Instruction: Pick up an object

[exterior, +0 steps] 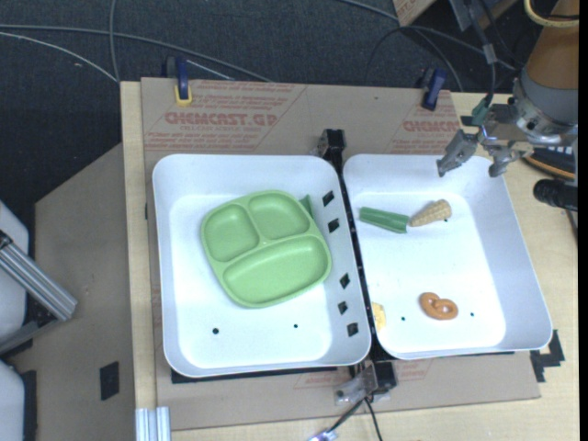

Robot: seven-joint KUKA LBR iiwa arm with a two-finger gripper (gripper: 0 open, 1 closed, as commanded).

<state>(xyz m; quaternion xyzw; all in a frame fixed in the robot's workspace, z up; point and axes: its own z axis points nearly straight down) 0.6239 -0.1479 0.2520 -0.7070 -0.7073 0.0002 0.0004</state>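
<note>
The green pod (382, 219) lies in the right bin (514, 246), in its upper left part. Its long axis runs nearly left to right across the view, tipped a little so that the right end sits lower. It is a slim, smooth, dark green stick with a slightly thicker right end. Just beside that end, touching or almost touching, lies a cone (431, 213), tan and ridged; its long axis rises to the right, with the narrow tip pointing down-left at the pod and the wide end up-right. Near the front of the same bin sits a pretzel (439, 307), orange-brown, a small looped shape with no clear long axis. A small yellow piece (378, 316) lies at the bin's left edge, near the divider.

The left bin (184, 246) holds a light green tray (265, 247) with three compartments, two small ones at the back and one wide one in front; it is turned so its long side slopes down to the right.

The gripper (478, 154) hangs over the right bin's far right corner, well apart from the pod and cone. Its two fingers are spread apart and nothing is between them.

The board (257, 118) under the bins bears red print reading "CHEMCAST GP"; the smaller lines below it are too small to read.
</note>
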